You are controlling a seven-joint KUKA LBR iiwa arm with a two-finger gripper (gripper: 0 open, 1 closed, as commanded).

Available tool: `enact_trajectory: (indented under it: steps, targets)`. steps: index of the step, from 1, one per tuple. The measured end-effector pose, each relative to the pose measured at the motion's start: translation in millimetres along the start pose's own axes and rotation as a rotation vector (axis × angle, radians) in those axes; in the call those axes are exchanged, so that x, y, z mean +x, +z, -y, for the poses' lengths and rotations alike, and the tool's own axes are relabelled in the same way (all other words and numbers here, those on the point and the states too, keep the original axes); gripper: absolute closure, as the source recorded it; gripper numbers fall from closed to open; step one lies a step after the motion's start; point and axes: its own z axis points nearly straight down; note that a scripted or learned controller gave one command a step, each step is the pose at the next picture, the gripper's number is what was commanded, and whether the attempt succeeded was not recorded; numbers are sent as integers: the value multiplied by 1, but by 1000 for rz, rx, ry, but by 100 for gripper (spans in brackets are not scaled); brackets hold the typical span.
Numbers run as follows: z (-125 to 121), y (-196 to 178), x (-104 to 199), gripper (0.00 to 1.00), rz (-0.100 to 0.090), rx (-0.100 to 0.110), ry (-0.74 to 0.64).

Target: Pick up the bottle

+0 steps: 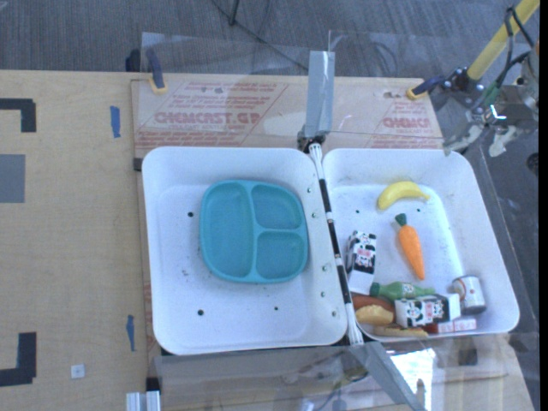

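The left bin (163, 255) holds a teal divided plate (254, 230) at its centre, lying flat. The right bin (475, 197) holds a banana (402, 193) toward twelve o'clock, a carrot (411, 246) at the centre, a small cow-print carton (363, 252) at nine o'clock and a can (469, 294) at four o'clock. The green bottle (401, 291) lies on its side at six o'clock, touching a second carton (425, 310) and a bread roll (375, 314); the state of the jaws cannot be told.
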Motion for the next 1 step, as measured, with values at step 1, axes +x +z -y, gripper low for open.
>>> enact_trajectory:
  steps: [1]
  targets:
    - [0, 0, 0, 0, 0, 0, 0]
